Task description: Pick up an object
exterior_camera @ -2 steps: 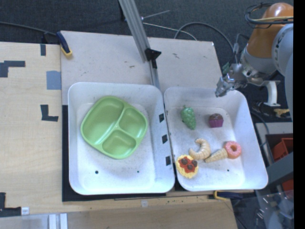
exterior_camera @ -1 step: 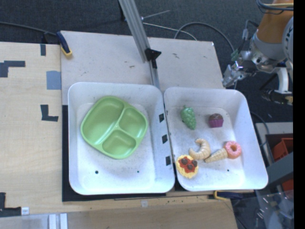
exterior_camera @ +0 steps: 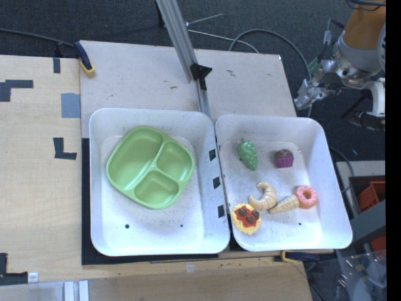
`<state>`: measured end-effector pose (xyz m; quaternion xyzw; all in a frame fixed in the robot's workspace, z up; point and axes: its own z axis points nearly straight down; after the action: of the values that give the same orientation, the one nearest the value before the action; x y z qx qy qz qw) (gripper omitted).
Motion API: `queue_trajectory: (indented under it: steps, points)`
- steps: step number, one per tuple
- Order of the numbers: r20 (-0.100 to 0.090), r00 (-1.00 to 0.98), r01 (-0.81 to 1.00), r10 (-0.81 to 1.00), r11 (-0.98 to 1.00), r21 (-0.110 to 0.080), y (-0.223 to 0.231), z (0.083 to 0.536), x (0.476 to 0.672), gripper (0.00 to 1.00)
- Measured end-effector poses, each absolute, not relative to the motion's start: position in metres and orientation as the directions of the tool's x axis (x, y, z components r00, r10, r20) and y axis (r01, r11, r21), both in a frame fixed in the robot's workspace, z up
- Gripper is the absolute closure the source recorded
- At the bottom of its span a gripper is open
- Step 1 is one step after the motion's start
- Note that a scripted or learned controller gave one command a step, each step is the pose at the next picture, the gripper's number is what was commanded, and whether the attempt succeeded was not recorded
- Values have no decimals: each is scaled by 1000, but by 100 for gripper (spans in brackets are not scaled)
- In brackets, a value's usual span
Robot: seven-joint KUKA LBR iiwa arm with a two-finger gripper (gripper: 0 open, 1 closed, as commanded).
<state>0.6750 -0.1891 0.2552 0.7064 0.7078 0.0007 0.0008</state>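
A: Where do we log the gripper (exterior_camera: pixel 307 93)?
B: Up past the right bin (exterior_camera: pixel 326 133)'s far right corner, outside the rim. We can't tell its opening, too small and blurred.
A: Target?
B: We take the green grape bunch (exterior_camera: pixel 247 155), nearest toy, lying inside that bin down and left of the gripper. Long axis runs roughly far-to-near, narrow end toward the near rim.
A: Others?
B: Purple toy (exterior_camera: pixel 284 158) beside it; croissant (exterior_camera: pixel 264 196), cone (exterior_camera: pixel 284 204), pink donut (exterior_camera: pixel 306 196), tart (exterior_camera: pixel 246 218) nearer us. Green divided plate (exterior_camera: pixel 150 166) in the left bin (exterior_camera: pixel 100 168).

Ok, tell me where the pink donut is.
The pink donut lies in the right bin, near its right wall, touching the wide end of the ice cream cone.
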Motion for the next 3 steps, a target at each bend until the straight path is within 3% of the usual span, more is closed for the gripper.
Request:
queue_trajectory:
  steps: [1,3]
  points:
    - [1,-4,1000,1000,4,-2,-145,254,645,100]
    - [1,-5,1000,1000,5,-4,-38,230,607,100]
